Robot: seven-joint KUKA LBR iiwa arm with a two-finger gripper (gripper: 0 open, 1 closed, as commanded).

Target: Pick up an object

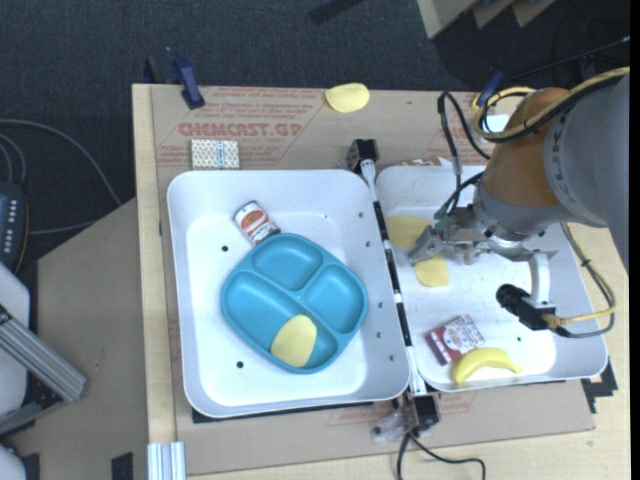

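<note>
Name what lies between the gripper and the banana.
In the camera view, a red-and-white packet lies between the gripper and the banana, close to the banana; a yellow piece sits nearer the gripper.

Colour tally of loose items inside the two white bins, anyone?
Yellow: 4 (yellow lump on the plate, flat yellow slice, small yellow chunk, yellow plastic banana)
Blue: 1 (blue divided plastic plate)
Red-and-white: 2 (small red-and-white can, flat red-and-white packet)
Total: 7
</note>
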